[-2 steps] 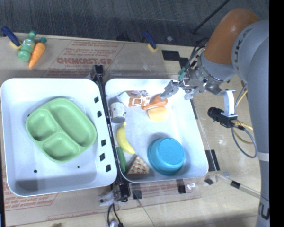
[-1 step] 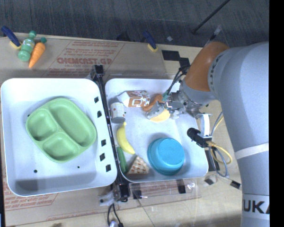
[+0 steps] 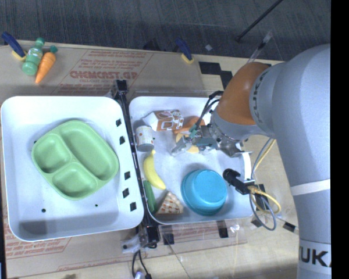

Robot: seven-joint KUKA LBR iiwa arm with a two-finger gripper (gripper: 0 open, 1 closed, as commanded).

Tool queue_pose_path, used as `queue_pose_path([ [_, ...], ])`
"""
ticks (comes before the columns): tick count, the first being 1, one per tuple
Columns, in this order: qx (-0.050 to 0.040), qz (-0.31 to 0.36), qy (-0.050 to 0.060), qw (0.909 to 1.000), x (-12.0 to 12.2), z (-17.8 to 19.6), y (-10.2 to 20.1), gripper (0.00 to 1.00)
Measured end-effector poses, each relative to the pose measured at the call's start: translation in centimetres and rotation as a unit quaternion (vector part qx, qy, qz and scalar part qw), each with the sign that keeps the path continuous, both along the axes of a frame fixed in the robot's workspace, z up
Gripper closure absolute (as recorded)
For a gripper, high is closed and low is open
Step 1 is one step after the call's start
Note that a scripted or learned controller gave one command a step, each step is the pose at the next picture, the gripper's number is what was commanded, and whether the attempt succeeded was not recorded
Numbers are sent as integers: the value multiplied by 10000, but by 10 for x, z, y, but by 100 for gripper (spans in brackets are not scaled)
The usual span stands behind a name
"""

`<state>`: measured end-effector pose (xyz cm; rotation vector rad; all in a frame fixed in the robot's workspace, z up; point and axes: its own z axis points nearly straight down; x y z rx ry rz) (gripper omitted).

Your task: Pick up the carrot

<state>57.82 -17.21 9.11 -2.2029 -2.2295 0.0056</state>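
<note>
now | carrot (image 3: 188, 122) in right bin (image 3: 232, 106), long axis left-right, tip hidden | gripper (image 3: 189, 144) just below, grip unclear

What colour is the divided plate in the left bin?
The divided plastic plate is light green, seen clearly in the camera view.

Carrot (image 3: 189, 123) partly behind pincer (image 3: 186, 143)

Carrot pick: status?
Gripper low in the right bin, fingers by an orange piece next to the small carton. A carrot lies outside on the cardboard, far left. Banana, blue bowl nearby.
</note>
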Motion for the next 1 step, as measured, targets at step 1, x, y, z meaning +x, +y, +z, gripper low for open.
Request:
queue_pose_path([
  [1,-16,1111,-20,9938,76,3,-37,0],
])
